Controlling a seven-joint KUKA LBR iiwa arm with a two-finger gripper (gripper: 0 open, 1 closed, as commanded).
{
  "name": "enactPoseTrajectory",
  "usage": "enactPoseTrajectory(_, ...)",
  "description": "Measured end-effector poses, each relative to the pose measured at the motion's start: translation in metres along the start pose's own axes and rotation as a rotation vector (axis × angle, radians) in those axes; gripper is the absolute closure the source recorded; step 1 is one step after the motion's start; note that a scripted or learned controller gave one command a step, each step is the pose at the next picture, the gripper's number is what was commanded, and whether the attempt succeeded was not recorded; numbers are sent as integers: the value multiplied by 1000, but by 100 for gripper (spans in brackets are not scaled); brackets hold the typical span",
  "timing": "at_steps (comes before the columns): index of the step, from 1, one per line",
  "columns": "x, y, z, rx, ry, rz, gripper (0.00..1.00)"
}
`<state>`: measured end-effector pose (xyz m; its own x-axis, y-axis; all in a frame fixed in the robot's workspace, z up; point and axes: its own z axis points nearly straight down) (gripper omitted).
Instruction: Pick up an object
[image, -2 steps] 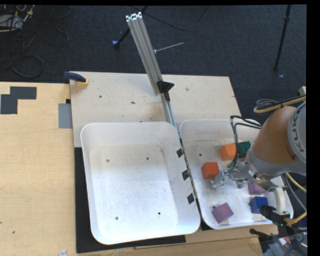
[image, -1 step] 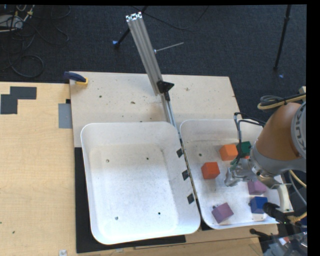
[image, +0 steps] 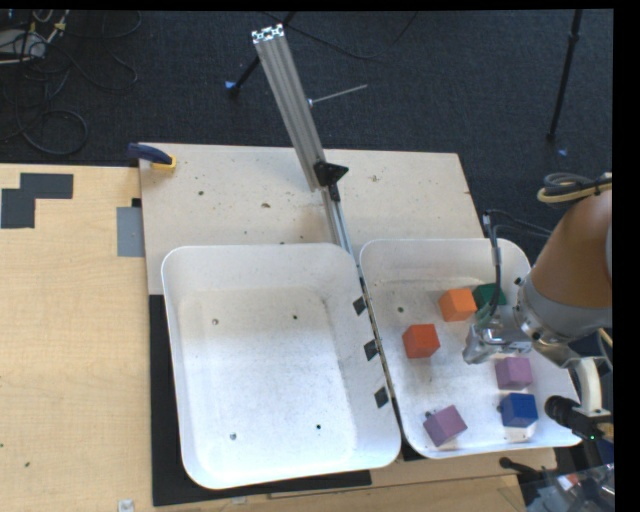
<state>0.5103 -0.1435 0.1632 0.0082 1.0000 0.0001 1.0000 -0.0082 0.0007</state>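
Observation:
The right bin (image: 420, 262) holds several blocks: a light orange one (image: 458, 304), a red-orange one (image: 421, 340), a purple one (image: 513, 372), a blue one (image: 518, 409) and another purple one (image: 444, 424). A dark green piece (image: 488, 295) peeks out behind the arm. My gripper (image: 484, 345) hangs low in the bin between the orange block and the purple block at its right. Whether anything sits between its tips is hidden by the metal body.
The left bin (image: 200, 275) lies beside the right one, with black clips (image: 370, 349) along the shared wall. A slanted aluminium rail (image: 298, 110) rises behind the bins. The grey and orange arm (image: 575, 270) covers the right bin's right edge.

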Motion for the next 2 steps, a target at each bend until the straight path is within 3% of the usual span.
enactPoseTrajectory(2,1,7,-80,-2,-1,-9,100)
